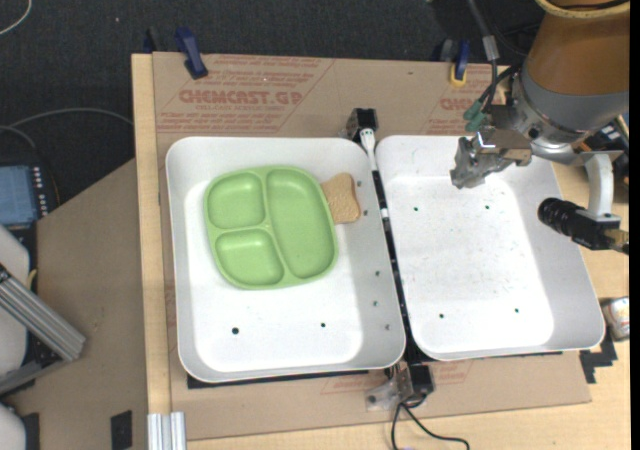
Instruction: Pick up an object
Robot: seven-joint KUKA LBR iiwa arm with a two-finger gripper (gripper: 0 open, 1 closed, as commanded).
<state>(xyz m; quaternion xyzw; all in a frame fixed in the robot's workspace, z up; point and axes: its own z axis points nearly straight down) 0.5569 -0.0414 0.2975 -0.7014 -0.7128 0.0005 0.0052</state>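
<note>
Two white bins sit side by side on the worktop [250, 88]. The left bin [200, 338] holds a green divided plate [270, 226] in its upper half, lying flat. A tan cracker-like piece [343, 198] touches the plate's right edge, near the bin's upper right corner. The arm [580, 38] comes in from the upper right of the frame, and its gripper [470, 173] hangs over the upper left part of the right bin [500, 288], well apart from the plate and the piece. Whether the jaws are spread or pressed together I cannot tell.

Overhead slant (fixed) over both bins [190, 268]
</note>
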